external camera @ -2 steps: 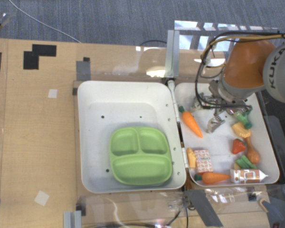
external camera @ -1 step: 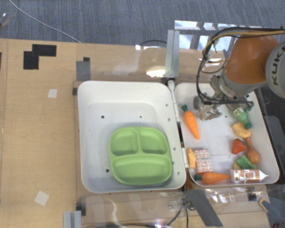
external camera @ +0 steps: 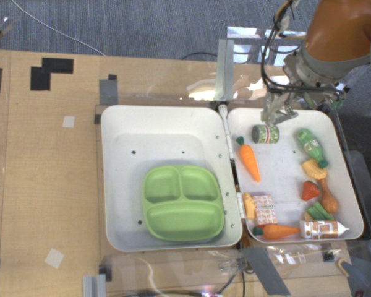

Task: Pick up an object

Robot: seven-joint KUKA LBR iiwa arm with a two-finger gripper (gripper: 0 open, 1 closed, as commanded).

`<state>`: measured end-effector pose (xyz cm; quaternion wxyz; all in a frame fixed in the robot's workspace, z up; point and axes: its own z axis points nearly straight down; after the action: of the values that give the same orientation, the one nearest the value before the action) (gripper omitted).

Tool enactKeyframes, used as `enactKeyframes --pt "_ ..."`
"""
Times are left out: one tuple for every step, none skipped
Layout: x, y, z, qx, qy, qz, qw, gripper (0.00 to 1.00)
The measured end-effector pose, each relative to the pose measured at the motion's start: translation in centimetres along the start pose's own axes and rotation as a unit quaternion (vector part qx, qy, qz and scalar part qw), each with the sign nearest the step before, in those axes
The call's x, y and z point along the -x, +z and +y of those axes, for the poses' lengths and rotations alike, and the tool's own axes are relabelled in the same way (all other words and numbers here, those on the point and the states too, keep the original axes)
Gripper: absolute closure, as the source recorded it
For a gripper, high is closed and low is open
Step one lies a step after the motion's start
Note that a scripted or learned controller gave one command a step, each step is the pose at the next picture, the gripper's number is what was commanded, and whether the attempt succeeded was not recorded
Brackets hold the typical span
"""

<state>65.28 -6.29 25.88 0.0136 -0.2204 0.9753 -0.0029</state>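
My gripper (external camera: 277, 115) hangs over the back of the right bin (external camera: 284, 178), below the orange-banded wrist. Just under and in front of it lies a small green can (external camera: 264, 134) on its side; the gripper tip reaches the can's right end, and I cannot tell whether it touches. An orange carrot (external camera: 250, 159) lies to the can's front left. A green bottle (external camera: 310, 144) rests near the bin's right wall. Nothing is lifted off the bin floor.
Along the right bin's front and right side lie a yellow piece (external camera: 313, 168), a red fruit (external camera: 310, 191), a white bottle (external camera: 322, 229), a second carrot (external camera: 279, 231) and a small box (external camera: 264, 208). The left bin (external camera: 123, 141) holds a green divided plate (external camera: 182, 202).
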Motion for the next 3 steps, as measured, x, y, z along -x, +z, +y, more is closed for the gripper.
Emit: enactKeyframes --pt "-0.8 -4.7 -5.0 0.002 -0.062 0.006 0.9981 1.00" --pt "-0.4 -6.0 -4.8 0.001 -0.063 0.000 0.9980 1.00" --pt "-0.1 -7.5 -4.8 -0.002 -0.063 -0.006 0.9980 1.00"
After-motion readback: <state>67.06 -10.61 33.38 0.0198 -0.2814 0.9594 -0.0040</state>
